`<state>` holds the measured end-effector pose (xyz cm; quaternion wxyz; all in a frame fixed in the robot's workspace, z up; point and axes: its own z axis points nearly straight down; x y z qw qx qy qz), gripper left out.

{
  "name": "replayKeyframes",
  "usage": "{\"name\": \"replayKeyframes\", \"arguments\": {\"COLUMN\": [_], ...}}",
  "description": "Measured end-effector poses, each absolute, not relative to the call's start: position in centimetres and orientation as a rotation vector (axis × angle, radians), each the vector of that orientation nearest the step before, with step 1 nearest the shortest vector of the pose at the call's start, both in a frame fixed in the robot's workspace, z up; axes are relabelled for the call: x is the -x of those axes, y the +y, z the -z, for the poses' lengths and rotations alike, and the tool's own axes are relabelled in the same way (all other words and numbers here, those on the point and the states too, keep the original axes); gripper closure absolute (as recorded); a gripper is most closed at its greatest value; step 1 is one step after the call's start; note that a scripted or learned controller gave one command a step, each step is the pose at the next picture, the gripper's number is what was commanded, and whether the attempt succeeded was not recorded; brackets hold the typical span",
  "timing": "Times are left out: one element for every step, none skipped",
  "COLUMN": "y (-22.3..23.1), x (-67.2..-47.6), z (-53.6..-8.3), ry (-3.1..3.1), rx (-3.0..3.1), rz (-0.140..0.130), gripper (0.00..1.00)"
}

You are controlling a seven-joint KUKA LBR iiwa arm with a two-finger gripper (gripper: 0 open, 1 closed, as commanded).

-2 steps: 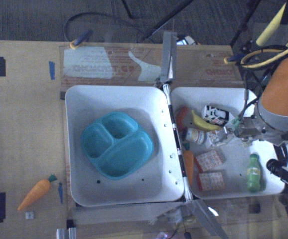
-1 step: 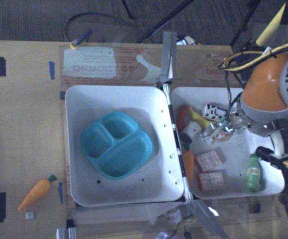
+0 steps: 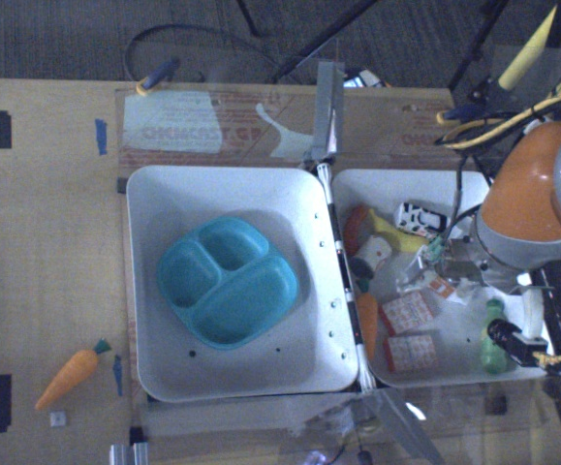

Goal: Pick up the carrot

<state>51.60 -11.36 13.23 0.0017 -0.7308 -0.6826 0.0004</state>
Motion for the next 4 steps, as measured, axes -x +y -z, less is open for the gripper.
{"name": "replayKeyframes", "arguments": {"y": [-12.8, -4.8, -13.0, -10.8], "x": [-48.0, -50.8, -54.8, -58.1], "z": [-25.5, -18.4, -11.4, -10.6], "ry": [-2.13, -2.107, -2.415, -2.052], "rx": [2.311, 2.328, 2.026, 2.429], "rz": [0.0, -0.002, 0.01, 0.027], "gripper": [0.0, 0.0, 0.0, 0.0]}}
